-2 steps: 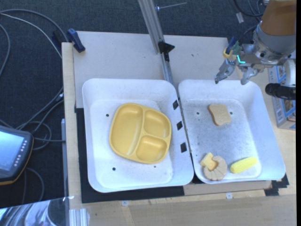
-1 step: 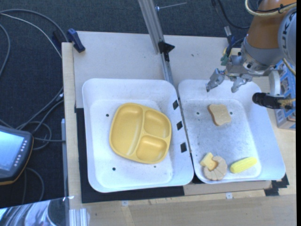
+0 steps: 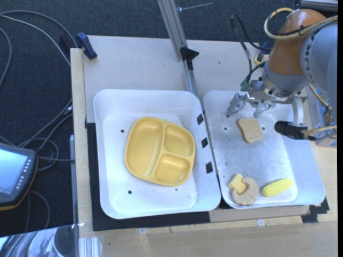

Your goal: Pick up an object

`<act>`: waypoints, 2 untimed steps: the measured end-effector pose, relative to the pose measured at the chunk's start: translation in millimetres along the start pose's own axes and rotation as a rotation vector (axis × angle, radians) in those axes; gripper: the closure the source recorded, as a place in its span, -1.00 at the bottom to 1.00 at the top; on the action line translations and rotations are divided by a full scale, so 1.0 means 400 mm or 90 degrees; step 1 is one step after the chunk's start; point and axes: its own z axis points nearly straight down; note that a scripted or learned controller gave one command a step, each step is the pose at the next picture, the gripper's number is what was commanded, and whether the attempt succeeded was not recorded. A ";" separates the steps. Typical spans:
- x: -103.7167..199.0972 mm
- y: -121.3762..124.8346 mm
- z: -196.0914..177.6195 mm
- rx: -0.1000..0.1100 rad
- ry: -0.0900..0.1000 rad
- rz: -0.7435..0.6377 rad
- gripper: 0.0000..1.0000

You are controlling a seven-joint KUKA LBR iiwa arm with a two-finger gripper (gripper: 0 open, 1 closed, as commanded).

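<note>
The pincer (image 3: 246,105) hung over the upper part of the right white plastic bin (image 3: 300,159), its two metal fingers (image 3: 233,105) spread apart with nothing between them. The tan toast-shaped slice (image 3: 250,129) lay just below it, near the fingertips but seemingly apart from them. To my eye a clean grab needed the pincer brought down squarely over the slice, straddling its narrower sides before closing.

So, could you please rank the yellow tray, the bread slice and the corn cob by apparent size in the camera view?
1. yellow tray, by far the largest
2. bread slice
3. corn cob, close to the bread in size, so that order is unsure
</note>
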 end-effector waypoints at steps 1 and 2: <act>0.002 0.011 0.150 -0.006 -0.001 0.000 -1.00; 0.002 0.015 0.112 -0.010 -0.001 0.000 1.00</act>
